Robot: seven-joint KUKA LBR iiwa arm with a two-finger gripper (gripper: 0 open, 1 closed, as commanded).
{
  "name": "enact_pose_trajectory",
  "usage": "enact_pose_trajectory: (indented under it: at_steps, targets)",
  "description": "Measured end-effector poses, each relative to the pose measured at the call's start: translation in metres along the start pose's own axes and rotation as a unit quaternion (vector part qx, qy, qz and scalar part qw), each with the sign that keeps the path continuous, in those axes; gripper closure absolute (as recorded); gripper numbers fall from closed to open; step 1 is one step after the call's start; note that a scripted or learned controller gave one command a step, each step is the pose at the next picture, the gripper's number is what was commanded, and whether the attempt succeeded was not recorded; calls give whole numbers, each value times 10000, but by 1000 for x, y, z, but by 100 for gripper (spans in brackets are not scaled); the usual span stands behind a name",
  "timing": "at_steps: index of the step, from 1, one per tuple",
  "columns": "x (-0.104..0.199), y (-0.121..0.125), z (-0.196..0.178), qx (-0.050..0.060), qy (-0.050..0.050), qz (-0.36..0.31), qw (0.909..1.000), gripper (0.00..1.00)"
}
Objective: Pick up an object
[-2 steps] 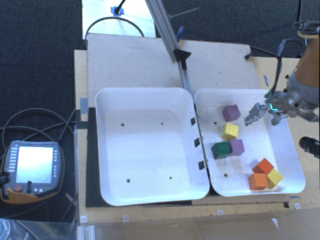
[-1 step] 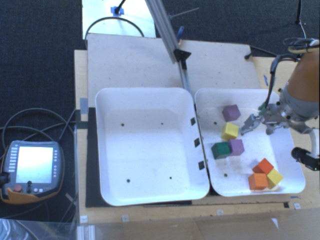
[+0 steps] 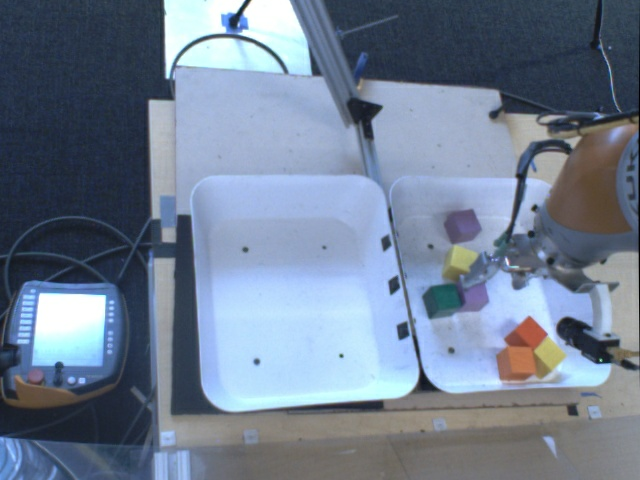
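Several cubes lie in the right bin (image 3: 560, 383). A purple cube (image 3: 462, 225) sits toward the back, with a yellow cube (image 3: 458, 262) just in front of it. A green cube (image 3: 441, 300) and a smaller purple cube (image 3: 475, 296) lie side by side in the middle. Two orange cubes (image 3: 520, 350) and a yellow cube (image 3: 549, 355) cluster at the front right. My gripper (image 3: 488, 268) reaches in from the right, low in the bin, right beside the yellow cube and just above the small purple cube. Nothing shows as held.
The left bin (image 3: 205, 268) stands next to the right one. A slanted metal pole (image 3: 325, 48) crosses the back of the bench. A teach pendant (image 3: 62, 343) with cables lies on the floor at the left. The arm's orange band (image 3: 590, 188) hangs over the right bin's far side.
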State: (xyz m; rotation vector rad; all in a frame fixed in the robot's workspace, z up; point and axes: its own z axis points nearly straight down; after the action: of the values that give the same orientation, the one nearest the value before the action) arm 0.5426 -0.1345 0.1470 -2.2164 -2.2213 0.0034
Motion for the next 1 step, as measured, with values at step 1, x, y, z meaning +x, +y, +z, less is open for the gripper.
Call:
enact_pose_trajectory:
  at_steps: [1]
  targets:
    - [0, 0, 52, -11, -4, 3, 10000, 0]
